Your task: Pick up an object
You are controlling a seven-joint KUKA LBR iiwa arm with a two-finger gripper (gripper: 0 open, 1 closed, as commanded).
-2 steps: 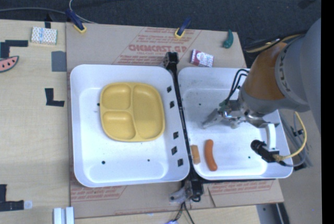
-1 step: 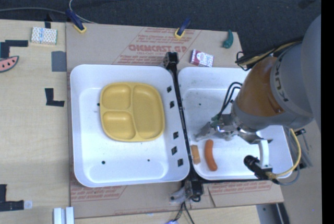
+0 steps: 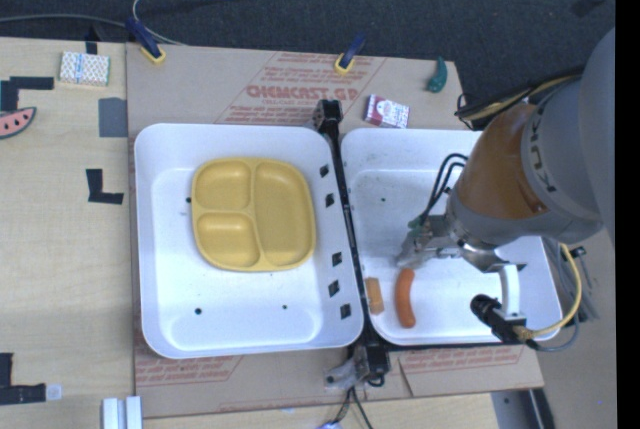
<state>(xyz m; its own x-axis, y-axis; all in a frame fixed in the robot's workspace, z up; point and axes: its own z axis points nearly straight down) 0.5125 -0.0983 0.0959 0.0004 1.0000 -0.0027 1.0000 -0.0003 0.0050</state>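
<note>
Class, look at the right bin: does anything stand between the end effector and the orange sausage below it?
Nothing visible does. The end effector sits just above the orange sausage in the right bin; the small brown piece lies beside it, to the left.

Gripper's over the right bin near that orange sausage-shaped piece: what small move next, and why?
Probably ease the gripper a little toward the bin's near edge and lower it over the orange sausage-shaped piece. The gripper sits just above the piece's top end, nothing shows between its fingers, and the piece lies free on the right bin floor, apart from the small tan piece beside it.
</note>
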